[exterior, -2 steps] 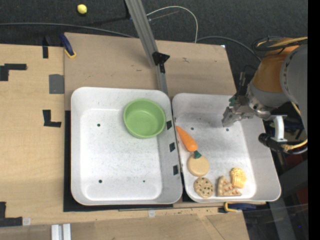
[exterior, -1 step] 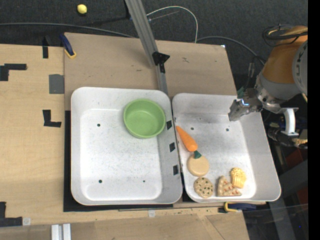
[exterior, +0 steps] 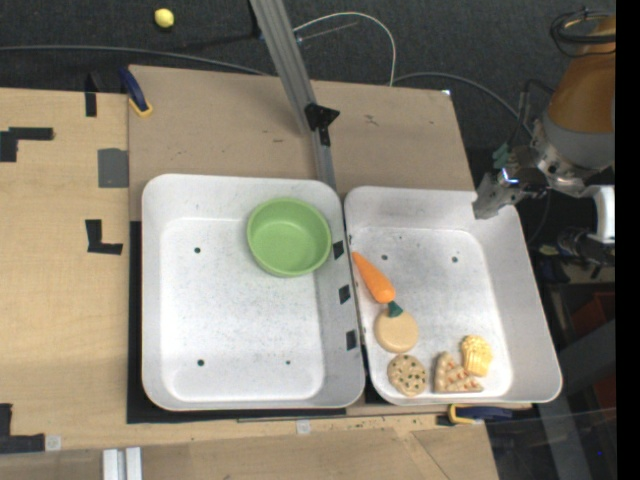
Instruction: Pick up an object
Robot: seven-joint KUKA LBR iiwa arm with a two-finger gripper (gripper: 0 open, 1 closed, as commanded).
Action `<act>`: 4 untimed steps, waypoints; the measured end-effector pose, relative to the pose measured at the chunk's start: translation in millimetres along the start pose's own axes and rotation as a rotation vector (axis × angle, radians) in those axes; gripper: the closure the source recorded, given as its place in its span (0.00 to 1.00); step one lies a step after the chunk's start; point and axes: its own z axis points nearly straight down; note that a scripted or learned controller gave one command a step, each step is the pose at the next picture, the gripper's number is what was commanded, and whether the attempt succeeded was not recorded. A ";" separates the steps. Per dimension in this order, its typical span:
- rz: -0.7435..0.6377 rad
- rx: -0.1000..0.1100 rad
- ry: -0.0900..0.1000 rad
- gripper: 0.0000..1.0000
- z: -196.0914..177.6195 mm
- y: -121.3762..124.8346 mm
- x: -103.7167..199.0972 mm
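The right bin (exterior: 500, 268) holds an orange carrot (exterior: 375, 278) near its left wall. Below the carrot lies a tan round piece with a dark green top (exterior: 396, 330). Along the bin's front edge sit a brown cookie (exterior: 407, 373), a waffle-like wedge (exterior: 455, 375) and a yellow corn piece (exterior: 476, 354). A green bowl (exterior: 289, 236) stands at the back right of the left bin (exterior: 180, 298). My gripper (exterior: 492, 196) hangs over the right bin's back right corner, far from all the objects, and nothing shows between its fingers.
A slanted metal pole (exterior: 290, 58) runs down to the gap between the bins. Cables cross the dark floor behind the bench, and a small yellow ball (exterior: 164, 17) lies there. The arm's orange band (exterior: 585, 93) is at the right edge.
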 end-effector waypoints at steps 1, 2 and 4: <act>0.001 0.004 0.002 1.00 -28.3 1.0 0.3; -0.004 0.007 0.004 1.00 -29.6 -1.1 49.5; -0.005 0.009 0.004 1.00 -6.5 -24.3 165.5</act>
